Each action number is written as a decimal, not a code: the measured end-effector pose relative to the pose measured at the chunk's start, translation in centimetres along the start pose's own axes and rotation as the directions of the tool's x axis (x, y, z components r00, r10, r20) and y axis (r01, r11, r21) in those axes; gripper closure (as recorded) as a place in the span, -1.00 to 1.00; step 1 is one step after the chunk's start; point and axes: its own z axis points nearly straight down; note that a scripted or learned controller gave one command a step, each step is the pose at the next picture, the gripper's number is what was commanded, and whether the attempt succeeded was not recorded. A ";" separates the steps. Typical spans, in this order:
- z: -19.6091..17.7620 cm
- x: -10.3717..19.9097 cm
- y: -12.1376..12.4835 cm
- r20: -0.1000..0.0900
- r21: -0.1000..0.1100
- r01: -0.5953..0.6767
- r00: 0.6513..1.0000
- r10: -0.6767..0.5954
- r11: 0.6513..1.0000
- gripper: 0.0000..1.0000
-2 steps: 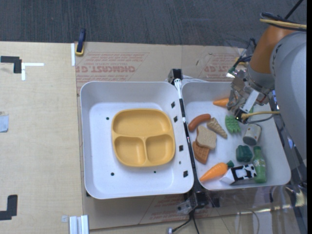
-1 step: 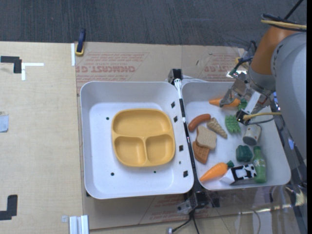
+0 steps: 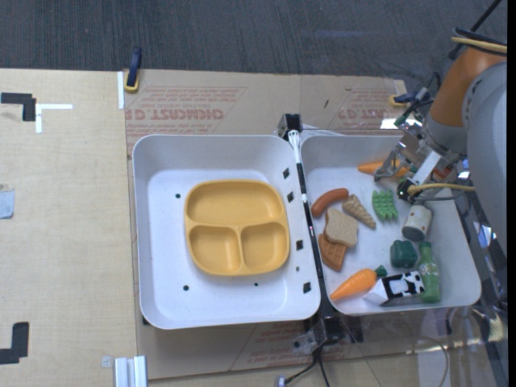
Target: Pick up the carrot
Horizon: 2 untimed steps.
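- White bins: two, side by side; left bin [image 3: 153, 240], right bin [image 3: 459, 285].
- Yellow tray [image 3: 237, 226]: one, three compartments, mid left bin, bare floor all round it.
- Carrot [image 3: 353, 284]: one whole, orange with green top, near front edge of right bin, tip toward the divider, top touching a black-white toy [image 3: 401, 286].
- Second orange piece [image 3: 370, 168]: one, at back of right bin, just beside the gripper; what it is, can't tell.
- Other right-bin items, one each: sausage [image 3: 329, 201], cone [image 3: 359, 211], bread slice [image 3: 341, 227], waffle [image 3: 331, 251] under bread, light-green ridged piece [image 3: 384, 205], dark-green lump [image 3: 403, 254], grey cylinder [image 3: 416, 222], green packet [image 3: 430, 279].
- Gripper [image 3: 401, 176]: at back right of right bin, low over the floor; finger state can't tell, nothing visibly between them.
- Gripper well apart from carrot; bread, waffle and green pieces lie between.
- Room: carrot's left and back sides open, front close to bin wall, right side crowded by toy.
- Blue-yellow clamp [image 3: 133, 69]: one, on cardboard edge behind left bin.
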 end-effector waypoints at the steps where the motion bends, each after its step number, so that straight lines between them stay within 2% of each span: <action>1: -0.2 0.8 -0.9 -0.017 0.033 -0.368 0.929 0.368 0.929 -1.00; 2: -11.7 -0.9 -13.0 -0.042 -0.047 -0.472 0.881 0.471 0.880 -1.00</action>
